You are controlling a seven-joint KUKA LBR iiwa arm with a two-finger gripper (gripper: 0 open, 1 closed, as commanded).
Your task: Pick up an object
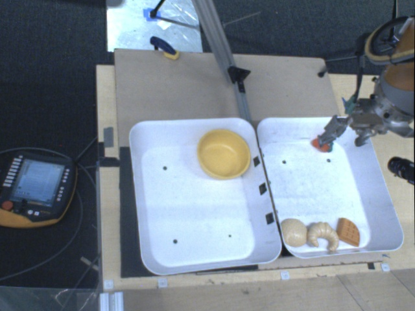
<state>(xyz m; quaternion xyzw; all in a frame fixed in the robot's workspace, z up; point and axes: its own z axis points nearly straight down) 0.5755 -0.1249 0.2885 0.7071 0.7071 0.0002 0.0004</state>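
My gripper (343,140) hangs over the back right of the right bin (379,193), with its two fingers spread apart, open. A small red-orange object (320,144) lies on the bin floor right at the tip of the left finger (332,131); it is not between the fingers. Along the front of the same bin lie a pale bread roll (294,232), a croissant (323,234) and an orange-brown waffle piece (348,231). A yellow bowl (224,153) sits at the back of the left bin (146,199).
A slanted metal pole (217,34) with a black clamp crosses the cardboard sheet behind the bins. A blue-and-yellow clip (165,46) lies at the cardboard's back edge. A teach pendant (34,188) rests on the floor at the left.
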